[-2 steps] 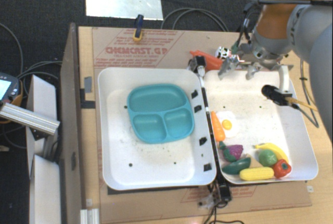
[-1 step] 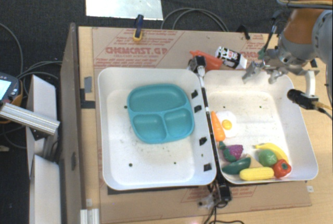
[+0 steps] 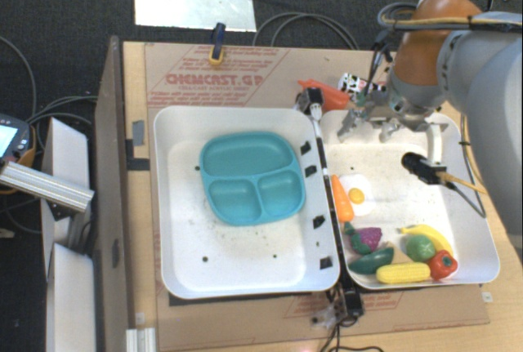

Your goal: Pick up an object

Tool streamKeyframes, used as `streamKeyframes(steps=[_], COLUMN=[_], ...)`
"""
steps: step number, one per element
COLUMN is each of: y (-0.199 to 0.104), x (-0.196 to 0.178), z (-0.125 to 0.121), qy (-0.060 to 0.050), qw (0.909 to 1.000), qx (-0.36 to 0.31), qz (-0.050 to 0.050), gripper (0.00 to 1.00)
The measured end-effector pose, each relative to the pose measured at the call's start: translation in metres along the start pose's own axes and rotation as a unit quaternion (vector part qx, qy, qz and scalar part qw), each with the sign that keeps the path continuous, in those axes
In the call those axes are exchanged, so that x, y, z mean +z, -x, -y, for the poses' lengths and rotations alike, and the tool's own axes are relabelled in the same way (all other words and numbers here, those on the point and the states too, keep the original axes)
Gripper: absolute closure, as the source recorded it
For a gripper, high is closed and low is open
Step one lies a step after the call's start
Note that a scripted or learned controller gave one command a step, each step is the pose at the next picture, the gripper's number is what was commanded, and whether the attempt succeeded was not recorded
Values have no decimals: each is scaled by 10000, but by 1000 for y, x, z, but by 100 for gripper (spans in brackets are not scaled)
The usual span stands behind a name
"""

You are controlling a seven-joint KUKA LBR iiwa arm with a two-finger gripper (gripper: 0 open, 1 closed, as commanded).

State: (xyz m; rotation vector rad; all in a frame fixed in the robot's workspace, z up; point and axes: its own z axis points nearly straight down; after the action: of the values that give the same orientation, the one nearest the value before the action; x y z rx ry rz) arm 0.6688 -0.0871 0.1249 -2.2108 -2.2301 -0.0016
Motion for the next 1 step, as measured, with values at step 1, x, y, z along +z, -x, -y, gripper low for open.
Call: streamKeyframes(steps=[1], y=[-93], x=[-63], z=[-2], qy=[28], qw=[10000], qx=[-1], qz=[4], gripper=[0])
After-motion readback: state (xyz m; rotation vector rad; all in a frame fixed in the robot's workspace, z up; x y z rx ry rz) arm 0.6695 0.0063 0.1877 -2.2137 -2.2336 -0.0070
